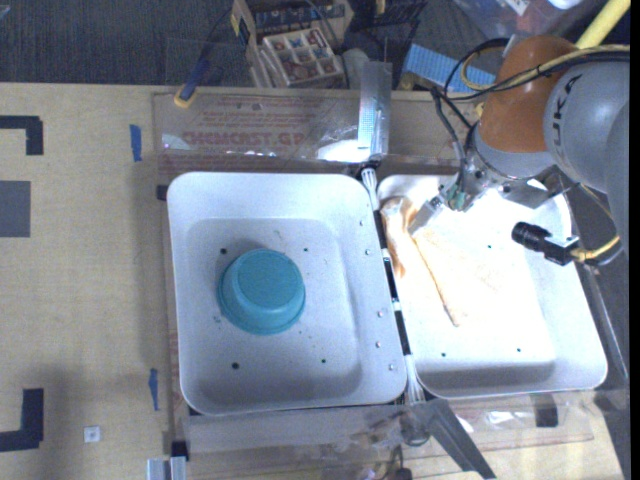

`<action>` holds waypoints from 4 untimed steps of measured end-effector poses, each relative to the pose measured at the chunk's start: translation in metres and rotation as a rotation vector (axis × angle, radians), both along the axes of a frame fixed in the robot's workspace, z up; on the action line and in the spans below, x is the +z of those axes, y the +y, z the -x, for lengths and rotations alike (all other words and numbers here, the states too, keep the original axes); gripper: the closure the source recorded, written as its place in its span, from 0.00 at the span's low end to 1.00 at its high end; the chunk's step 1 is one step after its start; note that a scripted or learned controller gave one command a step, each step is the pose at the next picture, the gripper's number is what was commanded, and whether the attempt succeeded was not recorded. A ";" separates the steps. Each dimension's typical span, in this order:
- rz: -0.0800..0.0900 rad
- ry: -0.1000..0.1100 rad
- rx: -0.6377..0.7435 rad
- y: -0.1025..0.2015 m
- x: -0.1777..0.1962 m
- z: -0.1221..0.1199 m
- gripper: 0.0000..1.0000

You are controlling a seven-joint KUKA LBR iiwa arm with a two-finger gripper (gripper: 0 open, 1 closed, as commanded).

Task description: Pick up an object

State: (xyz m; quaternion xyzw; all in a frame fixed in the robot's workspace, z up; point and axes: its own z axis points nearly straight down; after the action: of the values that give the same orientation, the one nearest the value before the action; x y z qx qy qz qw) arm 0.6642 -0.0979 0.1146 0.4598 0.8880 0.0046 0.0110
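Bowl sits in left bin; gripper over right bin, grip state unclear. Approach step; next descend.

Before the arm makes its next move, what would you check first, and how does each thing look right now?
1. Something to pick in the left bin: ok, a teal bowl sits upside down near its middle.
2. Something to pick in the right bin: ok, a pale stick-like object lies slanted by its left wall.
3. End effector placement: ok, over the right bin's upper left corner, near the stick's top end.
4. End effector open or shut: cannot tell.
5. Anything held: cannot tell.
6. Bowl free of the arm: ok, it is well apart.
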 end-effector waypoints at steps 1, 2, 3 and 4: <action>0.003 0.014 0.227 0.011 0.073 -0.004 0.00; 0.002 0.017 0.197 -0.002 -0.018 0.007 0.00; 0.003 0.010 0.194 -0.003 -0.006 0.005 1.00; 0.003 0.010 0.194 -0.003 -0.006 0.005 0.00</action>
State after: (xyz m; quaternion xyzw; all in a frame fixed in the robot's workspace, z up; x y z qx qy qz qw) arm 0.6592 -0.1013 0.1085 0.3714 0.9285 0.0019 0.0071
